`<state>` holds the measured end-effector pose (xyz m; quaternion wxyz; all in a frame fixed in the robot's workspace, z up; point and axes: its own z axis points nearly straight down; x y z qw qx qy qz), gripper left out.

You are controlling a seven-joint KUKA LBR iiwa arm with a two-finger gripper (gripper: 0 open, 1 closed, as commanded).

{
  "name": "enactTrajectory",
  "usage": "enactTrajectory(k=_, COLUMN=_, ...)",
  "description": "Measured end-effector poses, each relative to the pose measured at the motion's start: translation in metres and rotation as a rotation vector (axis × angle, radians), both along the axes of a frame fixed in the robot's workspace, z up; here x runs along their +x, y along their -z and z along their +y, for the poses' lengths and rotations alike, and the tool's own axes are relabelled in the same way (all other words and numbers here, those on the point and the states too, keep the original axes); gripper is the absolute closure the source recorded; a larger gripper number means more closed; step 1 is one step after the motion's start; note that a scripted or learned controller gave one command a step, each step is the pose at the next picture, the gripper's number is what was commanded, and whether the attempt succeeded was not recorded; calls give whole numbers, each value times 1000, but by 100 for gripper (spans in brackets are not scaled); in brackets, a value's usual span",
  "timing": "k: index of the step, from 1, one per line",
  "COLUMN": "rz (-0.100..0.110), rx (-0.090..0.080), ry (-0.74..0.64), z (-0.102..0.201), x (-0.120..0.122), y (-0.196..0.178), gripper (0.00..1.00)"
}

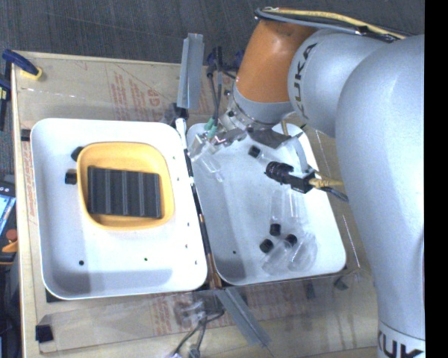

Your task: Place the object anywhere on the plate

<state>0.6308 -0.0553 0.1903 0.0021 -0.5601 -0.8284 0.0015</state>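
Looming closest, my grey arm (pixel 373 162) reaches over the right bin (pixel 231 267), where small clear, black-capped objects (pixel 280 241) lie loose for picking. My hand (pixel 213 142) hovers at its far corner; whether it's spread, I cannot tell. Left bin's yellow plate (pixel 127 183) waits.

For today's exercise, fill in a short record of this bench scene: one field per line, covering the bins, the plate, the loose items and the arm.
left bin: white, holds the plate
plate: yellow, squarish, with a dark ribbed block on it
right bin: white, holds small black pieces and clear plastic items near its lower right
arm: grey with orange band, reaching over the right bin's upper part
gripper: near the right bin's upper left corner; finger state unclear
task status: no object seen between the fingers
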Motion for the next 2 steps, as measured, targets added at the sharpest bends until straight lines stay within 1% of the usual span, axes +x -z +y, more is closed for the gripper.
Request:
enactTrajectory(k=1, rz=0, rx=-1, ry=0, z=-1, x=0, y=0, gripper=0)
enactTrajectory(k=2, rz=1, rx=-1, ry=316, z=68, x=-29, y=-20, gripper=0)
